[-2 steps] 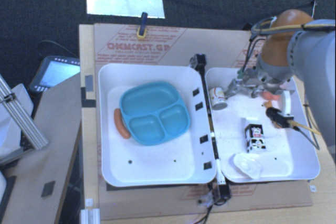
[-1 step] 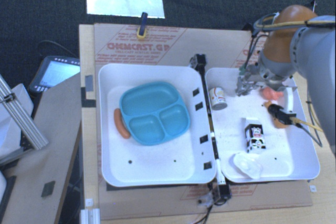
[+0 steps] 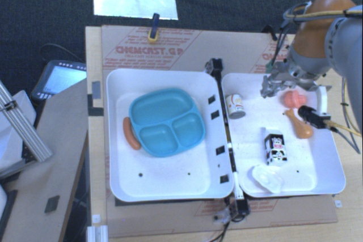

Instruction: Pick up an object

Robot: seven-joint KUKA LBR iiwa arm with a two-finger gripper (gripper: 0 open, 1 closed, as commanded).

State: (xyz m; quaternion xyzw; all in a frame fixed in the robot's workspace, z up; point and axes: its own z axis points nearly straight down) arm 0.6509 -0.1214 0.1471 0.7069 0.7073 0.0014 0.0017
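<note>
The task names no particular object, so the likeliest candidates are those scattered loose in the right-hand shallow white bin (image 3: 329, 175). Nearest the gripper (image 3: 273, 86) is a small pale cylindrical can with a printed label (image 3: 235, 105), lying tipped near the bin's left wall, and a soft-looking pink rounded toy (image 3: 294, 100) at the bin's far right side, just beside the arm's wrist. A tan, pear-shaped plastic piece (image 3: 300, 124) lies close below the pink one, a small black-and-white printed carton (image 3: 275, 149) stands or lies mid-bin, and a crumpled white, translucent wrapper (image 3: 267, 178) sits at the near edge.

The gripper hangs over the bin's far edge, between the can and the pink toy, touching neither as far as I can judge; nothing shows between its fingers, and whether they are spread or closed I cannot tell (the metal parts blur together at this slant). It looks poised to descend rather than to carry anything.

Further out, the left-hand white bin (image 3: 119, 175) holds a light-blue three-compartment plastic tray (image 3: 167, 122), with an orange sausage-shaped toy (image 3: 131, 133) just beside the tray's left rim.
</note>
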